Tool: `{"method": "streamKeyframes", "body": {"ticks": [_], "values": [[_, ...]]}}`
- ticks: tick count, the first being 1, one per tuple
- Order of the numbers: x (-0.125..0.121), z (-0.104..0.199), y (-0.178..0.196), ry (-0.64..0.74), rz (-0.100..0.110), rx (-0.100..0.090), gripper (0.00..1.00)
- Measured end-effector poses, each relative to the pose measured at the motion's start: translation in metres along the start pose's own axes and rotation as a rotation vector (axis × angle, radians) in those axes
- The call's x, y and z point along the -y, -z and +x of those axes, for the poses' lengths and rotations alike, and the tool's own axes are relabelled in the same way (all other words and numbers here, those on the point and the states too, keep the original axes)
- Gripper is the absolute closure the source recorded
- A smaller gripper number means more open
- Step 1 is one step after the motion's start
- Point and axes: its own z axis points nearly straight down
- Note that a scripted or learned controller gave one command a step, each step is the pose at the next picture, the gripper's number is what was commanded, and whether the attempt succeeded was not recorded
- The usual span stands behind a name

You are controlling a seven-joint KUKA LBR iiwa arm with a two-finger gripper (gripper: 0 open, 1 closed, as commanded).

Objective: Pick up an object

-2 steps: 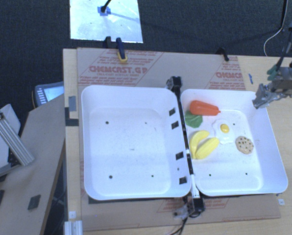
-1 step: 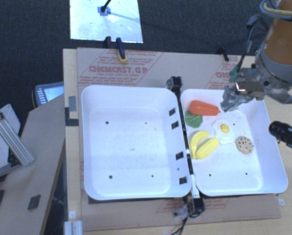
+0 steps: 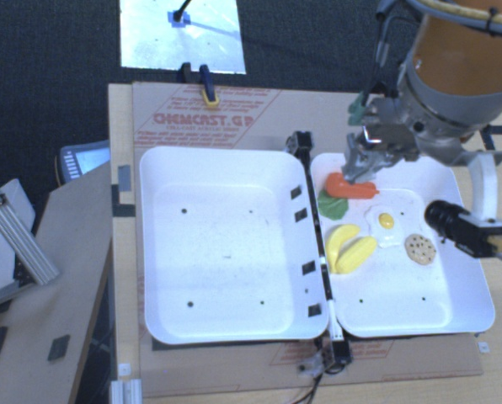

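The right bin [image 3: 419,320] holds several toy foods. An orange-red carrot-like piece [image 3: 358,189] lies at its back left, on top of a green leaf piece [image 3: 333,206]. In front of them are yellow bananas [image 3: 350,248], a fried egg [image 3: 387,222] and a round cookie [image 3: 419,248]. My gripper [image 3: 362,168] hangs from the grey and orange arm, directly over the orange piece's back end and touching or nearly touching it. The wrist hides the gripper's tips.
The left bin [image 3: 226,251] sits beside the right one, and black clips [image 3: 306,204] line the shared wall. A black part mounted on the arm [image 3: 453,223] hangs over the right bin's right side. A shiny plate [image 3: 182,23] and a clamp [image 3: 207,87] lie behind the bins.
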Motion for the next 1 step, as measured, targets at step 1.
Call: {"method": "streamKeyframes", "body": {"ticks": [1], "values": [[-0.0005,0.0249,-0.0569,-0.005,0.009,0.003,1.00]]}}
